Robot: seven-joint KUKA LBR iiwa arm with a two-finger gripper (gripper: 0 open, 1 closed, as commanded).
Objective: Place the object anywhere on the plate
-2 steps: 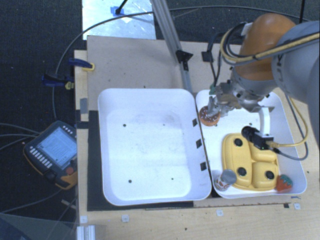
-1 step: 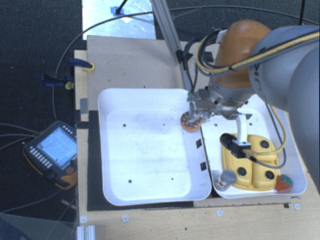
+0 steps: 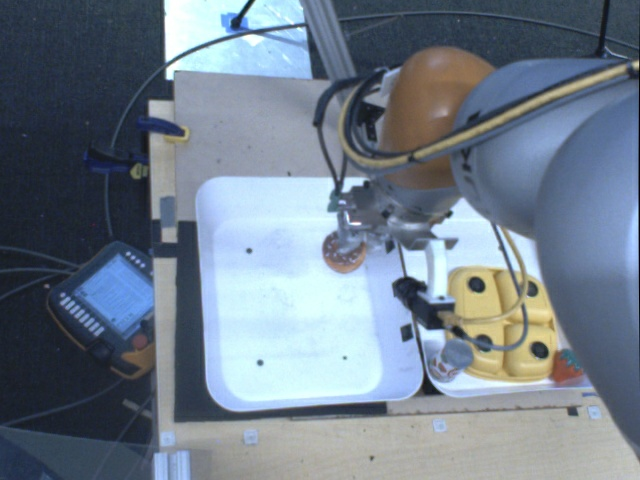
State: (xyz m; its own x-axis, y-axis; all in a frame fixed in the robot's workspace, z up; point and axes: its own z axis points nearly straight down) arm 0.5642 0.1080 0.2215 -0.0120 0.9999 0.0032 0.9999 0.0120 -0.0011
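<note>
On the tan table, two white bins sit side by side, and my hand (image 3: 352,230) hangs at frame centre over the left bin (image 3: 290,368), the small brown round object (image 3: 344,256) directly beneath its tip, grip state impossible to tell.

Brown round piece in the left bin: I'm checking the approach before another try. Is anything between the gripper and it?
Nothing visible stands between them. The gripper is right over the brown round piece in the left bin. The other things nearby, a yellow block and a small grey cup, lie in the right bin.
</note>
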